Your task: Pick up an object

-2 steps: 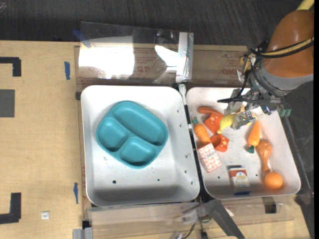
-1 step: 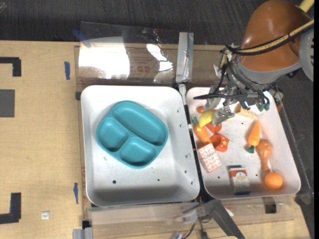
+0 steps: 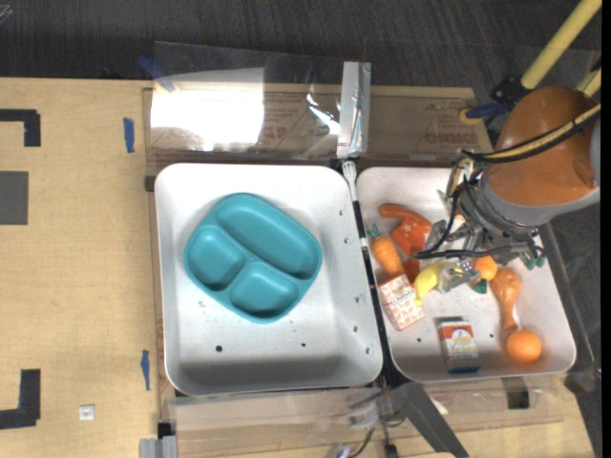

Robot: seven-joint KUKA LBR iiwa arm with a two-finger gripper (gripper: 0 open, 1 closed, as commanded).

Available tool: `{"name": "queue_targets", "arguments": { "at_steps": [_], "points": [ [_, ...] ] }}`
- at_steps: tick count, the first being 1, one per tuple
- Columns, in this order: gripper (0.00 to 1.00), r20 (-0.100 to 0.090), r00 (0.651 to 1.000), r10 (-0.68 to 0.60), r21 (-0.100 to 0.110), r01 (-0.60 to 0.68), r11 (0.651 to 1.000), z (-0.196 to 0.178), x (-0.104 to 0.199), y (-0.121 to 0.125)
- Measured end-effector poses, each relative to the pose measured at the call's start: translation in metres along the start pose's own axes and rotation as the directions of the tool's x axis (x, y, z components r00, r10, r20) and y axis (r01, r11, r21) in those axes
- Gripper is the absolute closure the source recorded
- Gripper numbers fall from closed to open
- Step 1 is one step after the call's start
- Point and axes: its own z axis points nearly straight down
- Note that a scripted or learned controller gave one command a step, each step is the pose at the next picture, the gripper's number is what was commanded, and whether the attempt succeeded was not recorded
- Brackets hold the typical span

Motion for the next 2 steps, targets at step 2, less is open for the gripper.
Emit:
{"name": "queue_targets", "arguments": {
  "at_steps": [2],
  "points": [
    [1.00, 0.015, 0.954, 0.301, 0.000, -0.301, 0.954, -0.112, -0.118, 0.049]
  ]
}}
